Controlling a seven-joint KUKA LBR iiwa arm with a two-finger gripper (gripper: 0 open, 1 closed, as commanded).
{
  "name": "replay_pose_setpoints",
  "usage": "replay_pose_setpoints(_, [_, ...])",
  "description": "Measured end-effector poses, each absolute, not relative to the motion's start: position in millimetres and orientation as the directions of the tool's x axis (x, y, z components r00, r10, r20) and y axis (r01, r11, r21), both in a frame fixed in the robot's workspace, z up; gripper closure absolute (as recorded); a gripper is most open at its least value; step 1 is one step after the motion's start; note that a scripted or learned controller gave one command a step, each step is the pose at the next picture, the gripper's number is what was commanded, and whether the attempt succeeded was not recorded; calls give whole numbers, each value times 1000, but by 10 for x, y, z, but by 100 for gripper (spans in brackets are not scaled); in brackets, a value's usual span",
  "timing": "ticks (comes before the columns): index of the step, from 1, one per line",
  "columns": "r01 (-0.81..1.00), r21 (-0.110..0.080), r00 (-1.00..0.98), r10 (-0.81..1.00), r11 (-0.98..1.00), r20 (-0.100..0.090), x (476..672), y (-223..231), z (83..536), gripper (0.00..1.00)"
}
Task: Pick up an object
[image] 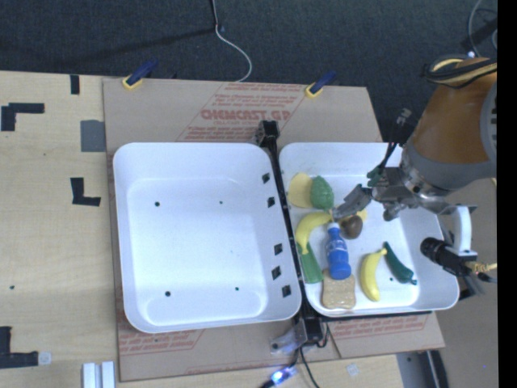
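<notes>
Right bin (428, 301), near edge: slice of bread (338, 292), then a yellow banana (371, 274) and a dark green pepper (399, 265) to its right; blue bottle (338, 252) just beyond the bread, a second banana (308, 228) left of it; small brown fruit (351, 226) under the gripper (354, 204); whether the gripper is open, cannot tell; nothing seen held; farther, a green fruit (322, 192) beside a yellow one (300, 189); left bin (137, 217) alongside.

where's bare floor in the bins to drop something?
Left bin: whole floor bare, wall to wall. Right bin: crowded. Yellow piece, green piece, banana, bottle, bread, second banana and gripper fill it. A bare strip lies between its top wall and the gripper.
</notes>
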State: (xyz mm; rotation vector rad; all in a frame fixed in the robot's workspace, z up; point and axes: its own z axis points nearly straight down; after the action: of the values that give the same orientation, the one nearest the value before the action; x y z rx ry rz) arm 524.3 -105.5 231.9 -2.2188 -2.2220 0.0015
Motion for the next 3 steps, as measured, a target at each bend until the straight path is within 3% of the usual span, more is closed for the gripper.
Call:
replay_pose_setpoints(1, [1000, -7, -7, 1000, 7, 3, 5420, -406, 1806, 0])
replay_pose_setpoints(2, [1000, -7, -4, 1000, 4, 2, 4980, 21, 1835, 0])
replay_pose_setpoints(3, [1000, 13, -1, 1000, 1, 0, 4849, -126, 3199, 0])
